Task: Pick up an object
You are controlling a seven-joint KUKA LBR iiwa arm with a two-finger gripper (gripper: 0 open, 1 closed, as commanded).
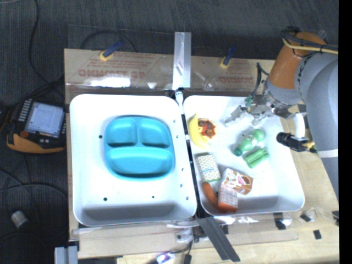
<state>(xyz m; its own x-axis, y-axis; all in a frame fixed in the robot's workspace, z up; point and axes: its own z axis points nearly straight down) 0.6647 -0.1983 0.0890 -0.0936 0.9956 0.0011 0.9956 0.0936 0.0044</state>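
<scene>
The gripper (237, 114) hung low over the right bin (286, 194), near two green bottles (251, 147). A blue divided tray (138, 147) lay in the left bin (88, 202).

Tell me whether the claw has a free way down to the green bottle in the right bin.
Probably yes. The claw hovers above the right bin, just up from the green bottle. Nothing lies on the bottle; only a green cylinder sits close beside it.
</scene>
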